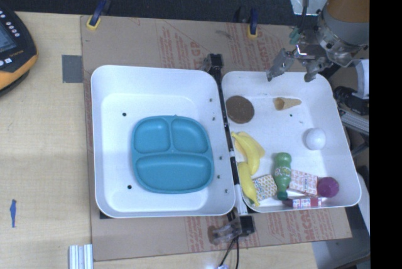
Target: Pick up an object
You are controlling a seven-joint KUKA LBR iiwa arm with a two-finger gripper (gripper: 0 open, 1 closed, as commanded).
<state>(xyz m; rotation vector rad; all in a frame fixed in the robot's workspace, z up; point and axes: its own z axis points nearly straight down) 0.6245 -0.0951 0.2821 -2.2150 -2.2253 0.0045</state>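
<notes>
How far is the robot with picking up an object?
Nothing looks done yet. The gripper hangs open above the far rim of the right bin, with nothing between its fingers. The cone, disc, ball and bananas all lie in the bin. Left: descend, grasp, lift.

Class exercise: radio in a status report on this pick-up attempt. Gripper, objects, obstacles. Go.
Gripper open, holding nothing, above right bin's far edge. Nearest: tan cone, brown disc, white ball. Nothing in the way.
</notes>
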